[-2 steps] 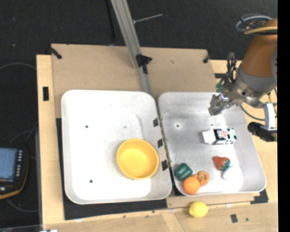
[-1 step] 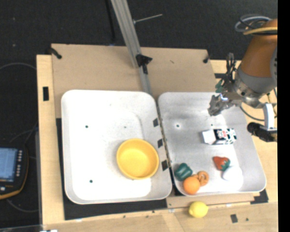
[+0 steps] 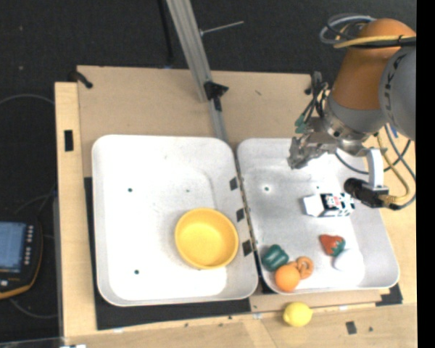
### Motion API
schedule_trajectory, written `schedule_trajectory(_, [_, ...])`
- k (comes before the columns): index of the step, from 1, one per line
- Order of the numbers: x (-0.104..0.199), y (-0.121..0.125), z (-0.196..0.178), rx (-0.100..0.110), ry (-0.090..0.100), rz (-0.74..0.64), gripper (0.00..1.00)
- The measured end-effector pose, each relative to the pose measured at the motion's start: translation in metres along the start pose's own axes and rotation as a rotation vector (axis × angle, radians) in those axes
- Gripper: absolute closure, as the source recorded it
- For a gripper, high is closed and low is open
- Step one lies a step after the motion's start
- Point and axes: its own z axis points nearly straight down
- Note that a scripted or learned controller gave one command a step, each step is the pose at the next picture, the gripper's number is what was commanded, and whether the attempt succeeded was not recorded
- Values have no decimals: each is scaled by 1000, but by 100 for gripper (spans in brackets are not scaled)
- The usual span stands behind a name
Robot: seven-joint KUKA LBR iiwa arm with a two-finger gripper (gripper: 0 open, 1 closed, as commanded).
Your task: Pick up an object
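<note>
My gripper [image 3: 299, 158] hangs over the back part of the right bin [image 3: 275, 167], with nothing visible between its fingers. In that bin lie a white box with dark marks [image 3: 326, 204], a red strawberry-like toy [image 3: 332, 244], an orange fruit [image 3: 287, 277] touching a smaller orange piece [image 3: 304, 266], and a green piece [image 3: 275, 255]. They all sit nearer the front than the gripper. The white box is the closest, a little to the front right of it.
A yellow bowl [image 3: 206, 238] sits in the left bin [image 3: 138, 194]. A yellow lemon [image 3: 297, 314] lies on the bench in front of the right bin. A metal pole [image 3: 192, 46] slants up from between the bins. A tablet [image 3: 7, 256] sits far left.
</note>
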Motion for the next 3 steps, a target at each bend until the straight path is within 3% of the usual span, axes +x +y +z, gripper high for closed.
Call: schedule_trajectory(3, [169, -2, -29, 3, 1, -1, 100])
